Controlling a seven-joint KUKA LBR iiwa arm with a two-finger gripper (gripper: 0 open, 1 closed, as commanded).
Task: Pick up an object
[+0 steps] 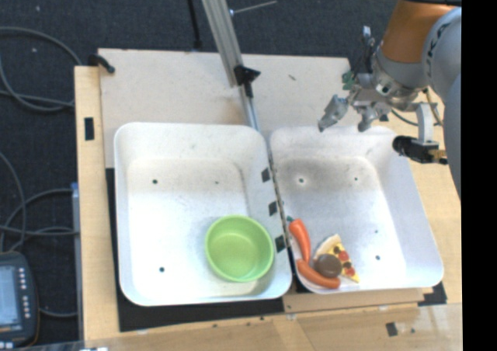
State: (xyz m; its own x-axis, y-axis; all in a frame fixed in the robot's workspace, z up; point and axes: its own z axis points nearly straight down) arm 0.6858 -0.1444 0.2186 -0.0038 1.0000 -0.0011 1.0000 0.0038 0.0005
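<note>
hand (348, 118): spread wide, holding nothing, above right bin's (404, 186) far rim
carrot (300, 238): untouched in that bin's near-left corner
progress: nothing picked, all left

Lime-green bowl (239, 247), white bins (155, 147), orange carrot (301, 237), grey arm (435, 39) with orange band (411, 27)

- Floor (78, 0): dark carpet, black cables (31, 39) looped at left.
- Bench (155, 85): pale wood top, light even.
- Aluminium strut (217, 8) slants up from bench centre.
- Handheld control pendant (14, 295) bottom-left on floor.
</note>
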